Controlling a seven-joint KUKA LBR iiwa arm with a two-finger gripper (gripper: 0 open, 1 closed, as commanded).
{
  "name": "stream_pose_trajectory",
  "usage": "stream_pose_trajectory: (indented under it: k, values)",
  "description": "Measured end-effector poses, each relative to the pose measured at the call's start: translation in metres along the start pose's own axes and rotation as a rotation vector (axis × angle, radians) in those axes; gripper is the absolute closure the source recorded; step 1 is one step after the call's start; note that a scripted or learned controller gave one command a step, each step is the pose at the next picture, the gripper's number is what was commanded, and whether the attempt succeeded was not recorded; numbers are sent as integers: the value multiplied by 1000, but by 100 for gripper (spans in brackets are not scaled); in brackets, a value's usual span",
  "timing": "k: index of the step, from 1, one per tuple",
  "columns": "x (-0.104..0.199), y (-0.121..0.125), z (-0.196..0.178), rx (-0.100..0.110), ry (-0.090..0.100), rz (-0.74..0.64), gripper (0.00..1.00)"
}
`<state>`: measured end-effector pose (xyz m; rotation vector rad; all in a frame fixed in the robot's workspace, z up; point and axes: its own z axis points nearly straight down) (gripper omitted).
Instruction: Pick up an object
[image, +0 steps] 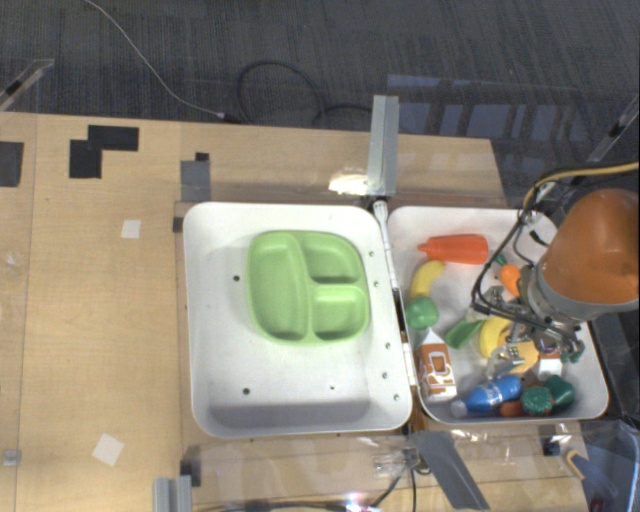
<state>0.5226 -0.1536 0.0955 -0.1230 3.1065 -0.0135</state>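
The right bin (455, 222) holds several small toy objects: an orange carrot (455, 248), a yellow banana (427, 277), a green piece (421, 313), a small orange-and-white carton (436, 367), a blue bottle (492, 395) and a dark green round piece (537, 400). My gripper (522, 350) reaches down into the right side of this bin, over a yellow object (493, 335) and the pile around it. The orange wrist band (598, 250) hangs above it and hides its upper part.
The left bin (215, 330) holds a light green divided tray (306, 286). A metal post (382, 145) stands behind the seam between the bins. Black cables lie on the dark floor at the back. The wooden bench stretches out to the left.
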Motion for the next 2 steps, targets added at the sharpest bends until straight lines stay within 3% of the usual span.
stream_pose_trajectory:
  k: [2]
  values:
    - [3, 0, 0, -1, -7, 11, 0]
